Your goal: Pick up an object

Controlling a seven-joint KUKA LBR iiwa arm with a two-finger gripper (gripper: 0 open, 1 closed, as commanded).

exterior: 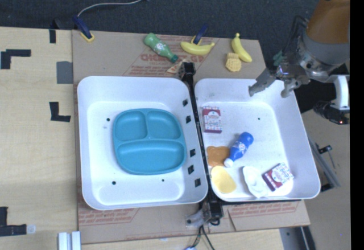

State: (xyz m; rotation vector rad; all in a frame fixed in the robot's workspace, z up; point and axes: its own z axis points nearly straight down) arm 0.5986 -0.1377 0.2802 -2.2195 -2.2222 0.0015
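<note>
Gripper point(274, 82), fingers spread wide and holding nothing, hovers at the upper right rim of the right bin point(296, 129). Candidate object: blue bottle point(239, 148), lying tilted at bin centre beside a brown pastry point(216, 155). Likely light, rigid and smooth; it may roll, so a grasp across the mid-body seems best.

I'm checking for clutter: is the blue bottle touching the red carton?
Apart. The camera view shows bare white bin floor between the bottle and the carton.
</note>
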